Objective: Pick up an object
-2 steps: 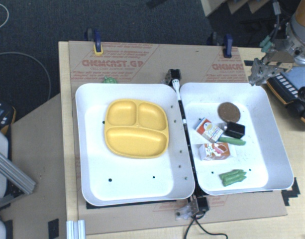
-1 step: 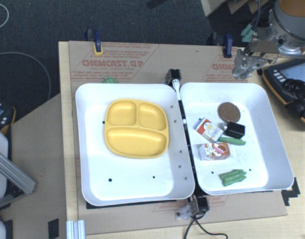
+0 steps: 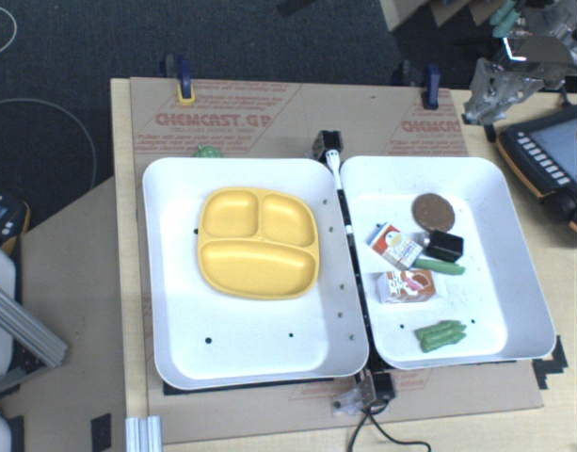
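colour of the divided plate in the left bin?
Yellow. The divided plate sits in the left bin, clearest in the camera view.

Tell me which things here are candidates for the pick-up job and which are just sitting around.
Candidates, all in the right bin:
brown disc
black block
small carton
green bean pod
red and white packet
green toy

Just sitting around:
yellow divided plate in the left bin
blue clamps
tablet at right
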`<state>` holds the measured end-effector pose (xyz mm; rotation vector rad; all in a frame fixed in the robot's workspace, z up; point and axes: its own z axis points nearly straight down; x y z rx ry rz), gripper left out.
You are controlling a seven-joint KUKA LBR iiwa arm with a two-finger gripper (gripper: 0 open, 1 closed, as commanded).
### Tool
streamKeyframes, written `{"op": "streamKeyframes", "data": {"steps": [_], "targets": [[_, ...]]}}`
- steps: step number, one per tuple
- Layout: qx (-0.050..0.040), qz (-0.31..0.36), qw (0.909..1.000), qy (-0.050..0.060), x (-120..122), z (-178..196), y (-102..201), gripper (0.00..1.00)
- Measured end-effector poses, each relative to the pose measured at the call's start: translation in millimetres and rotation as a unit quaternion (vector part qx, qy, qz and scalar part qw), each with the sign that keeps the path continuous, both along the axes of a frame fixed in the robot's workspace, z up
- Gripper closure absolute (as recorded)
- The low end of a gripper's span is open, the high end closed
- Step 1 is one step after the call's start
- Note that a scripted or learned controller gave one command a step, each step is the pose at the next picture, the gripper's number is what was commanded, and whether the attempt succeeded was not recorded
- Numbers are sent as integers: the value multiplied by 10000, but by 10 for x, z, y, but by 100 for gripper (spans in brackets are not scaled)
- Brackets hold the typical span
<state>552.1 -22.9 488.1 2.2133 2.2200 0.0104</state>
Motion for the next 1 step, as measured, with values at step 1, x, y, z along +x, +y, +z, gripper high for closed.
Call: {"op": "streamKeyframes", "data": {"steps": [1], "targets": [[5, -27, 9999, 109, -503, -953, 33, 100]]}}
